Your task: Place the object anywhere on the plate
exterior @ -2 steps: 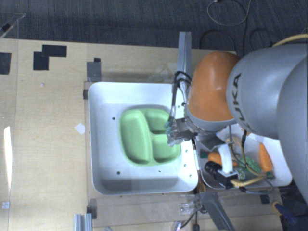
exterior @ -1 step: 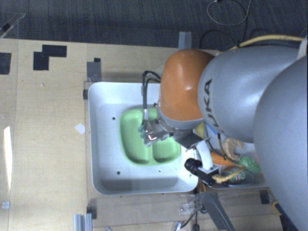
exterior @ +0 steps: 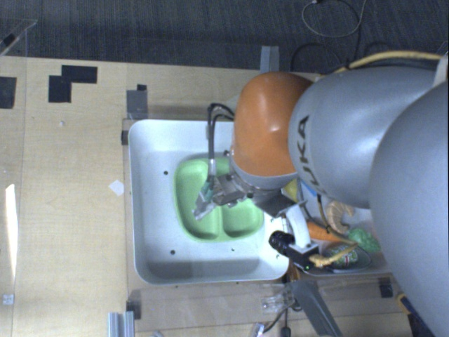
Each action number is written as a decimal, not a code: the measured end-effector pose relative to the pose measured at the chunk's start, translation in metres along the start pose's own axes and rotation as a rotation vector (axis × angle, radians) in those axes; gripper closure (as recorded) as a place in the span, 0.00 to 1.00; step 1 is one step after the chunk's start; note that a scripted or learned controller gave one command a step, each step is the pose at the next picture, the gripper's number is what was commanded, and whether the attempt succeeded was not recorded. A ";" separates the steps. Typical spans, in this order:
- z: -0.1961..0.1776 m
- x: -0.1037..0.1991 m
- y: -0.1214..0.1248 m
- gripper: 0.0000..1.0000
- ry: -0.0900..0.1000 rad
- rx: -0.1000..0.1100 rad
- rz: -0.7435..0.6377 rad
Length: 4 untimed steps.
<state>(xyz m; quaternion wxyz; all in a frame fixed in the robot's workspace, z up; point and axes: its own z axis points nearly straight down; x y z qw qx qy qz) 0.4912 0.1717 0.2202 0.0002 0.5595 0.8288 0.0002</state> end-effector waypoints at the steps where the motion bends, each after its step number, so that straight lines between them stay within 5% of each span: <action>1: -0.008 0.000 0.002 1.00 0.000 0.001 -0.006; 2: -0.008 0.000 0.002 0.00 0.000 0.001 -0.006; 3: -0.008 0.000 0.002 0.00 0.000 0.001 -0.006; 4: -0.016 0.000 0.004 1.00 -0.001 0.002 -0.012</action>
